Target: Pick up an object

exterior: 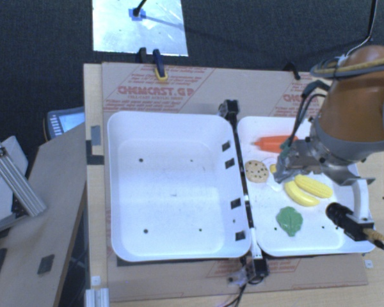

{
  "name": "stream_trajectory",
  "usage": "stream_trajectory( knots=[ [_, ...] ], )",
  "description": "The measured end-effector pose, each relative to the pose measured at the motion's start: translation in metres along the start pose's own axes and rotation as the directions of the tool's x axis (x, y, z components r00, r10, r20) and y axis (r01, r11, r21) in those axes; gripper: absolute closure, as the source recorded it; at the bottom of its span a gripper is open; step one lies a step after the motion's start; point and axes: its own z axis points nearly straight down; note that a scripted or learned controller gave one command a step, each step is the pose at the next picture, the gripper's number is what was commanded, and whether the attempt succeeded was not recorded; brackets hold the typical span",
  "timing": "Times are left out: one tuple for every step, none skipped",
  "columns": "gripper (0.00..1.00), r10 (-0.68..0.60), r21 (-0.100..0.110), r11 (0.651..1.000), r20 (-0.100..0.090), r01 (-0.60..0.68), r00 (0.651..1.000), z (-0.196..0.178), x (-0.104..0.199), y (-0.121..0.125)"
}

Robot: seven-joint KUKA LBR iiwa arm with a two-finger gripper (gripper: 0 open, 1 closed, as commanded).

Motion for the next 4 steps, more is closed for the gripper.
stream_trajectory(
  knots=[
    [1.00, 0.000, -0.018, 1.000, -0.002, 0.000, 1.000, -0.214, 0.051, 0.010],
    [1.00, 0.017, 0.016, 1.000, 0.004, -0.017, 1.000, -0.027, -0.040, -0.003],
    [1.00, -0.001, 0.000, 1.000, 0.000, 0.001, 1.000, -0.049, 0.025, 0.000],
    [1.00, -0.001, 0.001, 1.000, 0.000, 0.001, 1.000, -0.056, 0.077, 0.000]
  ],
)
